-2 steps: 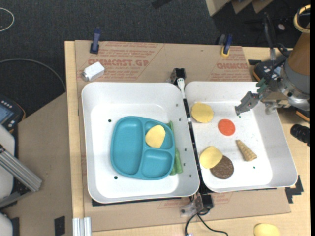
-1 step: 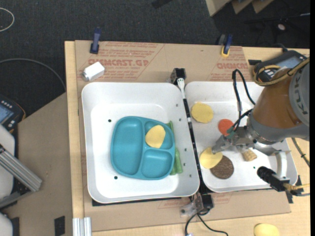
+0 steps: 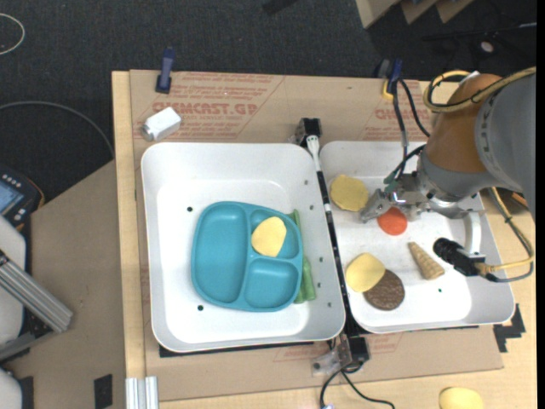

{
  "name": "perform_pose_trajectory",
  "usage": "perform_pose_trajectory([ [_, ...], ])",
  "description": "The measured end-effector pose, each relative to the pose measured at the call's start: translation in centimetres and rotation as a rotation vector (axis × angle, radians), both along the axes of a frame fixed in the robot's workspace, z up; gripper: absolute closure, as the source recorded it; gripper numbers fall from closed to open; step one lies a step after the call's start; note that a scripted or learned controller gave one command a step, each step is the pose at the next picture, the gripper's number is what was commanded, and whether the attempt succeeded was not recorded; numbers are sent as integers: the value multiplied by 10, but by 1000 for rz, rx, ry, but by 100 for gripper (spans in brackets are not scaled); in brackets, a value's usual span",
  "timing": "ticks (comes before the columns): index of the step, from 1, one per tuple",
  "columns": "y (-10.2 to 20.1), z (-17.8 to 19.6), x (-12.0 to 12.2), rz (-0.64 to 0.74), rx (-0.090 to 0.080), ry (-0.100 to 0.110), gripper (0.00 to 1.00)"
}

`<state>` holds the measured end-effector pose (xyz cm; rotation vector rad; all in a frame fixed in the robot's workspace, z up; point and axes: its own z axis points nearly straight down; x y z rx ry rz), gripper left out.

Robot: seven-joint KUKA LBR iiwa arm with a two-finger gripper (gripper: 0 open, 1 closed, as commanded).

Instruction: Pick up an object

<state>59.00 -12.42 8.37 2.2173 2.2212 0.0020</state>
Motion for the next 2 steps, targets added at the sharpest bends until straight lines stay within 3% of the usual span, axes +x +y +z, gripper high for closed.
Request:
perform_pose_trajectory([
  [1, 0, 12, -1, -1, 0, -1, 100],
  [2, 81, 107, 0, 8, 4, -8, 100],
])
